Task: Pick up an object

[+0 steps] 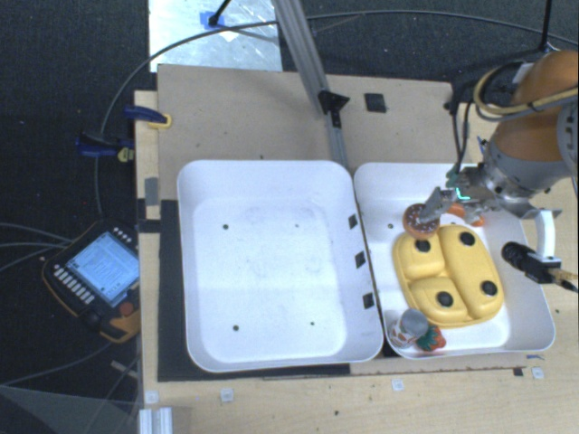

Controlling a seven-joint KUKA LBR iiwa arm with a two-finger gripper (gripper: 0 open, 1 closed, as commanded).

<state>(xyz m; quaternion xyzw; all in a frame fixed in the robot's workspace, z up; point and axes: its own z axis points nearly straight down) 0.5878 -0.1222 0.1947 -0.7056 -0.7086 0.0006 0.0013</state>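
In the right bin lies a large yellow plastic piece with several black dots on its lobes. A small brown ring with a pale, speckled top sits just beyond the yellow piece's far left corner. An orange item peeks out beside the wrist. At the bin's near left corner stands a small grey cup next to a red and green bit. My gripper hangs over the far middle of the right bin, its tip close above the brown ring, with nothing seen in its grasp.
The left bin sits beside the right one, and their rims meet in the middle. A grey pole slants in from the top. A teach pendant lies off the bench on the left. Clamps grip the bench's far left corner.
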